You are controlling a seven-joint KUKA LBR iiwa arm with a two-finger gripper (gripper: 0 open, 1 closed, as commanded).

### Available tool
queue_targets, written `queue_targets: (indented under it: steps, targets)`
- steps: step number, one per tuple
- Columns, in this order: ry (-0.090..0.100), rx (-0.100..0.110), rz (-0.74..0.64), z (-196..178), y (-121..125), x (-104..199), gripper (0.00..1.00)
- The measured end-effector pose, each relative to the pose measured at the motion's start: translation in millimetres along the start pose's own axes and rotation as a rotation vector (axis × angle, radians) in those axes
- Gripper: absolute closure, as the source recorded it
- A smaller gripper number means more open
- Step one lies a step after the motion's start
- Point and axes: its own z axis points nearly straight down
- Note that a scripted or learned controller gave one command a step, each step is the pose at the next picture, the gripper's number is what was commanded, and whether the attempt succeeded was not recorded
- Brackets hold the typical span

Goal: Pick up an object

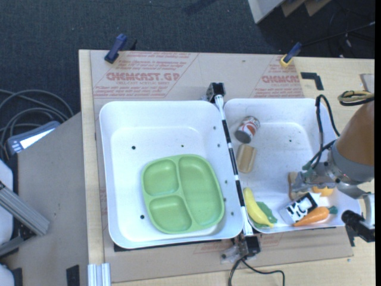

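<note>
The gripper [306,186] is low in the right bin [274,109], near that bin's right wall and toward its front edge, under the grey wrist and the orange band of the arm [357,145], which comes in from the right. How wide its claw stands cannot be told; the wrist covers it. It sits right over a cluster of small things: a brown block [294,183] at its left side, a bit of yellow-orange [324,190] just beside it, and a black-and-white packet [299,208] touching its lower edge. Nothing can be seen gripped.

Just in front of the packet lies one carrot [314,217], its long axis running roughly along the bin's front edge, tilted slightly up to the right, with its green top at the right end. One banana [257,208] lies in the front left corner of the same bin, its long axis running from the dividing wall down toward the front edge, with something green beside its lower end. Farther back along the left wall, one tan block [246,158] stands lengthwise front to back, and behind it one small can [247,128] lies on its side, pointing diagonally toward the back right.

The left bin [119,124] carries one green plate [181,192] with three compartments, sitting toward its front right corner.
</note>
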Motion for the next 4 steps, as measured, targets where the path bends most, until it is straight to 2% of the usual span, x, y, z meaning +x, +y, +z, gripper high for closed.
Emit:
queue_targets:
  steps: [1,2,3,4]
  targets:
    - [0.000,-0.001,-0.002,-32.8,0.3,46.1,1.00]
    - [-0.002,-0.002,-0.001,-67.2,121.6,-40.7,1.00]
    - [-0.001,-0.001,-0.002,-66.6,121.5,-40.1,0.00]
    - [0.001,0.002,-0.002,-36.1,56.3,12.7,0.00]
